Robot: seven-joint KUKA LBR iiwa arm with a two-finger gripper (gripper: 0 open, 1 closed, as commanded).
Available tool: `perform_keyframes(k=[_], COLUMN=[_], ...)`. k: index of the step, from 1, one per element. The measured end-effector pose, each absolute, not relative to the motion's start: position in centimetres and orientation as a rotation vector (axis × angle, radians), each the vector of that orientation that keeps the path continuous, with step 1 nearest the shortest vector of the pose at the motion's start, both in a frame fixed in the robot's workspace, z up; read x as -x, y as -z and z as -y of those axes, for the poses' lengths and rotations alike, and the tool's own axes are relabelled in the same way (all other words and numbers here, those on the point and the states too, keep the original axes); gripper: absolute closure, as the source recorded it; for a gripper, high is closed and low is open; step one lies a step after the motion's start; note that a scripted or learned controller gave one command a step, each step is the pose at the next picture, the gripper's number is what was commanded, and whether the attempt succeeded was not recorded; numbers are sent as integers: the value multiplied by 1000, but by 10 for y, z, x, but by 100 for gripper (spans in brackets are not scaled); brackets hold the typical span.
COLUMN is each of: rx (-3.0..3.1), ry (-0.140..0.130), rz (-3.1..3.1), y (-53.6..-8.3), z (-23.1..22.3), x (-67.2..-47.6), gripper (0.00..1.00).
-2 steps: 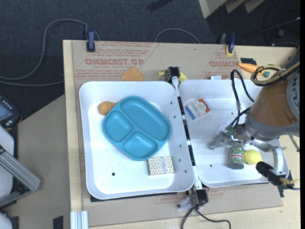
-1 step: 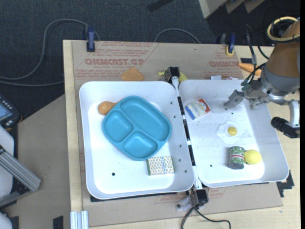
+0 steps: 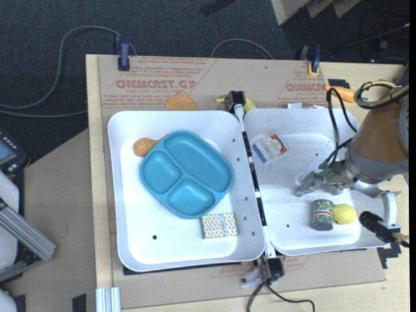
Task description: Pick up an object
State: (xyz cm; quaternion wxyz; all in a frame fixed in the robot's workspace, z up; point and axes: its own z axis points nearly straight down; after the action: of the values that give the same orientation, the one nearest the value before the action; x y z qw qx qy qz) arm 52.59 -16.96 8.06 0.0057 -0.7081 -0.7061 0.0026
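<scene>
One small can [image 3: 322, 214] stands just below the pincer [image 3: 305, 186].

Red "CHEMCAST GP" printed 2x on cardboard sheet [image 3: 195, 77].

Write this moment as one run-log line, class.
end effector: low in right bin, nothing visibly held | nearest: green can, yellow ball | left bin: blue divided plate

Arm [image 3: 383, 142] enters at the frame's right edge, orange band uppermost; gripper [image 3: 311, 184] extends leftward at centre right.
</scene>
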Motion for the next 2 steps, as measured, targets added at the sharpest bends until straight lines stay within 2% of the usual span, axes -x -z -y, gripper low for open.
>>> perform_keyframes(k=[1, 2], rx=[2232, 2217], ry=[8, -3], rz=[2236, 2216], y=[-202, -135], z=[223, 196], x=[-606, -530], gripper=[0, 0])
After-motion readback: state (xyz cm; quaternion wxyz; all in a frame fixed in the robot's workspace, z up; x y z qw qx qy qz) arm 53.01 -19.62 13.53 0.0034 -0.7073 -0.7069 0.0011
